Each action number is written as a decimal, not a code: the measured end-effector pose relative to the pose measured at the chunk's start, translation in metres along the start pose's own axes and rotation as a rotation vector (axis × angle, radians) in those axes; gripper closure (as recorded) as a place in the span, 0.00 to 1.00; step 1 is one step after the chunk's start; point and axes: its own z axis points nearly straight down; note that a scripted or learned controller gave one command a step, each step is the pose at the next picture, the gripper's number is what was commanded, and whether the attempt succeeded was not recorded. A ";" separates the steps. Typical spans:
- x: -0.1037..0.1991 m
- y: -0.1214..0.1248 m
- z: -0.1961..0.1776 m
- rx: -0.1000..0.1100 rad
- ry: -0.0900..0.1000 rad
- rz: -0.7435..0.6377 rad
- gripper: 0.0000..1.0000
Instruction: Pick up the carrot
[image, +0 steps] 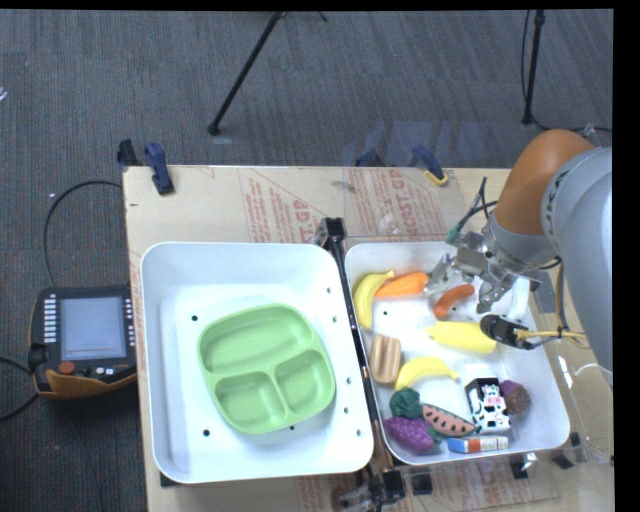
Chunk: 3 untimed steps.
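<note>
Where jaws (462, 283) hover, carrot (403, 286) just left, apart

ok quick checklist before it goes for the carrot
1. Carrot in view, top left of the right bin: ok.
2. Gripper over the carrot: not ok, it sits to the right, above the hot dog.
3. Fingers open: cannot tell.
4. Anything held already: cannot tell.
5. Room around the carrot: not ok, a banana lies close against its left end.
6. Carrot uncovered from above: ok.
</note>
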 end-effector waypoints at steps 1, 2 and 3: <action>0.080 -0.034 0.012 0.000 0.004 0.087 0.00; 0.079 -0.034 0.002 0.002 0.005 0.088 1.00; 0.079 -0.034 0.002 0.002 0.005 0.088 0.00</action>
